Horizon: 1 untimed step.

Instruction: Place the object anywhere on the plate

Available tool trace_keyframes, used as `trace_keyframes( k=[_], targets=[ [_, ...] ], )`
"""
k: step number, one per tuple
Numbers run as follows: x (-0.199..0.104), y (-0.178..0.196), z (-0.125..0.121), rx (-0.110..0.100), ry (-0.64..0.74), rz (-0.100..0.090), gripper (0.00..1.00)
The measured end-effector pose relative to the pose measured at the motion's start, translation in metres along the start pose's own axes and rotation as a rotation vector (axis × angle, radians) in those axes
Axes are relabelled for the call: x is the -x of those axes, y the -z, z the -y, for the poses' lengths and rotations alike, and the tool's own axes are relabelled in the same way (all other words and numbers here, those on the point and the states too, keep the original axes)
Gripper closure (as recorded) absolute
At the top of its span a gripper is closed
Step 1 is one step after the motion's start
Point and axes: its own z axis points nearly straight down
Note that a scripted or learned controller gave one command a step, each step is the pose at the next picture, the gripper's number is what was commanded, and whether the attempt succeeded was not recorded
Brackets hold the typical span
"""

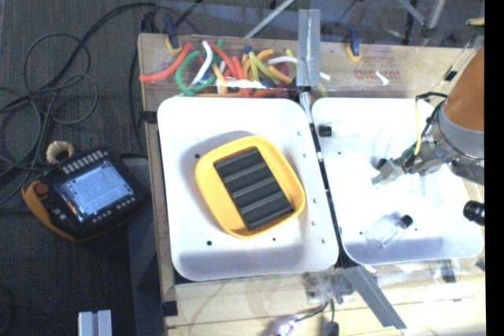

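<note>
A yellow plate (211, 179) lies in the left bin (181, 248), tilted a little. A black ridged slab (253, 188) rests on it and covers most of its middle. In the right bin (441, 248), a small clear vial with a black cap (391, 227) lies on its side near the front. A tiny black-capped piece (324, 130) sits at that bin's back left corner. My gripper (386, 168) hangs over the middle of the right bin, behind the vial and apart from it. I see nothing in the gripper.
A heap of coloured cables (224, 67) lies on the bench behind the left bin. A metal post (309, 51) stands at the back between the bins. A teach pendant (87, 191) lies on the floor to the left.
</note>
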Motion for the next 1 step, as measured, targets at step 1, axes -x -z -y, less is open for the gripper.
trace_keyframes(
  k=[1],
  targets=[
    [0.0000, 0.0000, 0.0000, 0.000, 0.000, 0.000, 0.00]
  ],
)
